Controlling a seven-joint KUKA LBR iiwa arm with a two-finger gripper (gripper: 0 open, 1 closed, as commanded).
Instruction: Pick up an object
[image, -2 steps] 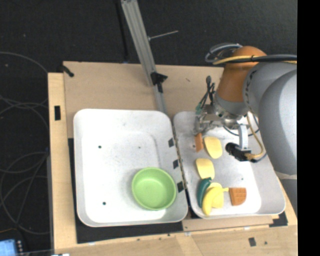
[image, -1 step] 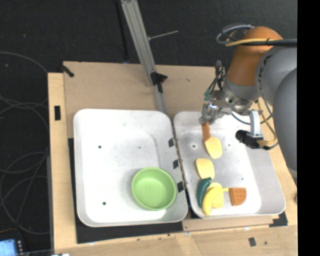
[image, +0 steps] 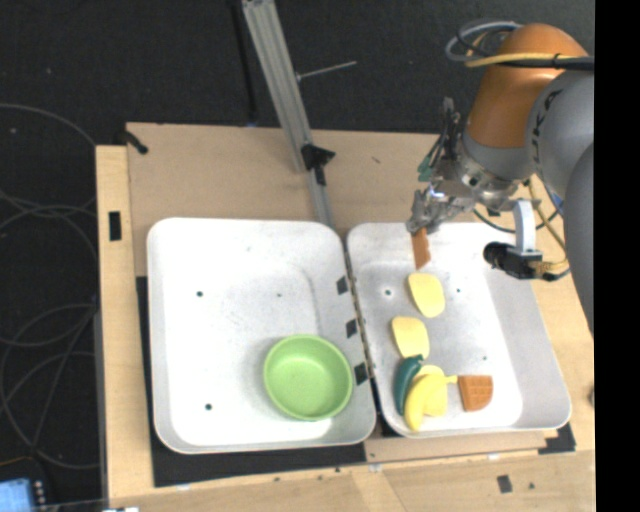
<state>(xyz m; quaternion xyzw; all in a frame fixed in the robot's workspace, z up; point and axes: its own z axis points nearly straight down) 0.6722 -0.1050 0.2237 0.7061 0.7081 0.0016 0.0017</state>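
Observation:
My gripper (image: 424, 222) hangs over the far edge of the right bin (image: 520, 330). A small orange-brown stick (image: 421, 249) sticks out just below the fingertips and looks pinched between them, above the bin floor. Lower in the right bin lie a pale yellow piece (image: 426, 294), a second yellow piece (image: 410, 337), a teal object (image: 403, 377) with another yellow piece (image: 430, 396) against it, and an orange block (image: 475, 391). A green bowl (image: 307, 376) sits in the left bin (image: 200, 300) near its front right corner.
A slanted metal pole (image: 285, 90) rises behind the bins, its foot near the divide between them. A black cable fitting (image: 510, 258) hangs off the arm over the right bin's far right side. The bench top (image: 220, 170) surrounds the bins.

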